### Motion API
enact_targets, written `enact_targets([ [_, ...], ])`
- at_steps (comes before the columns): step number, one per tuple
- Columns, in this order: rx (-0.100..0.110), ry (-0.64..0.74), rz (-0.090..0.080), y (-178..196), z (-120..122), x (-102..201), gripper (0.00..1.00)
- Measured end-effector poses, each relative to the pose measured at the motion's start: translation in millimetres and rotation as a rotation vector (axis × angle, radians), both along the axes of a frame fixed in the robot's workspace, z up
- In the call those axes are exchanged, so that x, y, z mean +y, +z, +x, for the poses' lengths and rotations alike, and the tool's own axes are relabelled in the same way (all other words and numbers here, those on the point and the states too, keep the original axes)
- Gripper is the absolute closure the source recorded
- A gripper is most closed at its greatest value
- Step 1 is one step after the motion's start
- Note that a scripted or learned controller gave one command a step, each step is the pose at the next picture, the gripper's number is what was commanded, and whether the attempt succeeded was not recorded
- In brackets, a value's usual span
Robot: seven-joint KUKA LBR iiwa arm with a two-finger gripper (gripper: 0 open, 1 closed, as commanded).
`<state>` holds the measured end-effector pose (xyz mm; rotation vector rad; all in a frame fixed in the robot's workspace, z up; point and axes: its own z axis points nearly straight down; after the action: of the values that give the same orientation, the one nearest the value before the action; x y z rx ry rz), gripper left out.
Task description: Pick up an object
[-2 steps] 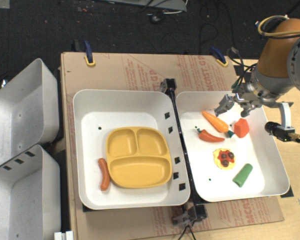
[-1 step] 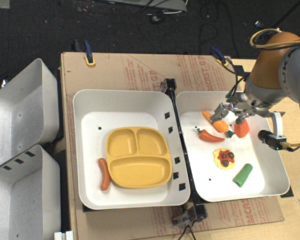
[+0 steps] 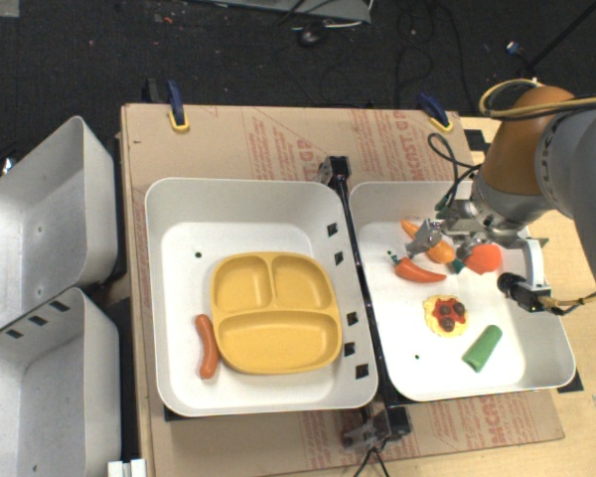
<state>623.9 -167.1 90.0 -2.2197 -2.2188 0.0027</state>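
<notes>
My gripper hangs low over the back left part of the right bin, above a cluster of small toy foods. Right under it lies a small orange piece. A red chili pepper lies just in front, and an orange carrot tip sticks out on the left. A red-orange tomato sits to the gripper's right. From this angle I cannot make out whether anything is held.
Nearer the front of the right bin lie a yellow tart with dark berries and a green cucumber piece. The left bin holds a yellow divided plate with a sausage beside it. The arm's grey and orange wrist overhangs the right bin's back.
</notes>
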Motion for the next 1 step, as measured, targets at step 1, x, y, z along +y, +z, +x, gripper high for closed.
enact_targets([
  [1,-0.004,0.0,-0.002,12.8,1.1,-0.5,1.0],
])
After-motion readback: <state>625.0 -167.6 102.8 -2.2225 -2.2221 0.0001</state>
